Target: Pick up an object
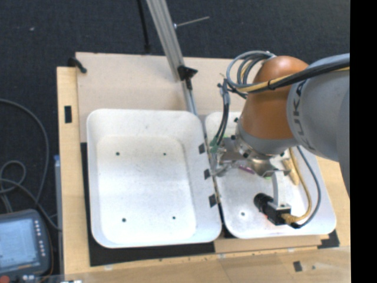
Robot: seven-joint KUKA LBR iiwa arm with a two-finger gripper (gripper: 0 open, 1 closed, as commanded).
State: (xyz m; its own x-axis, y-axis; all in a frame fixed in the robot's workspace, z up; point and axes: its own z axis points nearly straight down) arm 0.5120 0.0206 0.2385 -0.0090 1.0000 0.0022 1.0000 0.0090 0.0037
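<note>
Pale wooden bench (pixel 129 75) on dark carpet (pixel 59 16), aluminium rail (pixel 162 22) top centre, teach pendant (pixel 20 243) lower left, left white bin (pixel 147 175) mid-frame, right white bin (pixel 247 220) under grey arm (pixel 318 111), gripper (pixel 238 163) low inside it, opening impossible to tell, small pinkish object (pixel 254 168) just beside gripper.

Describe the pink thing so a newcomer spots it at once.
Take the right bin of the white pair, under the orange-banded arm. The pink thing lies near its middle, at the arm's lower edge; nothing around it is pink.
</note>
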